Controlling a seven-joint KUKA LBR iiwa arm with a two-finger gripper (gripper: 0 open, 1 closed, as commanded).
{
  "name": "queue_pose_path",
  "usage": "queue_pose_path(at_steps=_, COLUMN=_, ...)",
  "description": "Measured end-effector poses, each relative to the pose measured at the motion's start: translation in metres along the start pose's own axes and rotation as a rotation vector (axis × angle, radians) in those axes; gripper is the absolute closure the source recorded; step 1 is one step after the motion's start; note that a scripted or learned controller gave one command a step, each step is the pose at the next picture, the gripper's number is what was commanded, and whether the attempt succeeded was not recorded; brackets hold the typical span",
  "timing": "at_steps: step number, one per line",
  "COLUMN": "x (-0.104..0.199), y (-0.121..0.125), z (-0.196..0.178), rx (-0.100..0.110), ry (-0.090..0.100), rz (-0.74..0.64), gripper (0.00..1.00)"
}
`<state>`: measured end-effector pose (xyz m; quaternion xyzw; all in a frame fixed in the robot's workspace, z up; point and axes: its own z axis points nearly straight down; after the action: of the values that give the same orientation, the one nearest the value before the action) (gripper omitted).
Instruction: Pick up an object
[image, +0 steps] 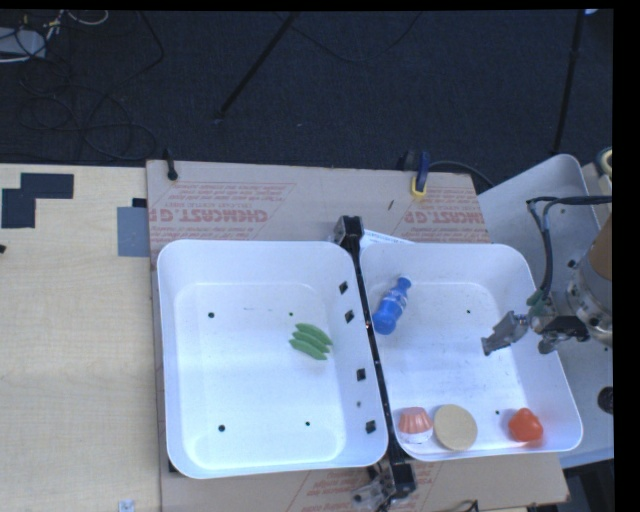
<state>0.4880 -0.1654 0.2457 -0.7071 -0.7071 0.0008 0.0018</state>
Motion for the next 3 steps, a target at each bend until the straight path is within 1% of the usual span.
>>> queue_pose_path(at_steps=1, x=0.031, y=0.002, z=0.123, rx=0.008, ry=0.003, rz=-0.001, gripper=0.0)
queue_pose_path(at_steps=2, x=0.028, y=0.003, z=0.106, rx=0.002, ry=0.001, rz=0.007, gripper=1.0)
queue_pose_path(at_steps=3, x=0.084, y=0.042, z=0.131, rx=-0.001, ry=0.001, rz=-0.006, gripper=1.0)
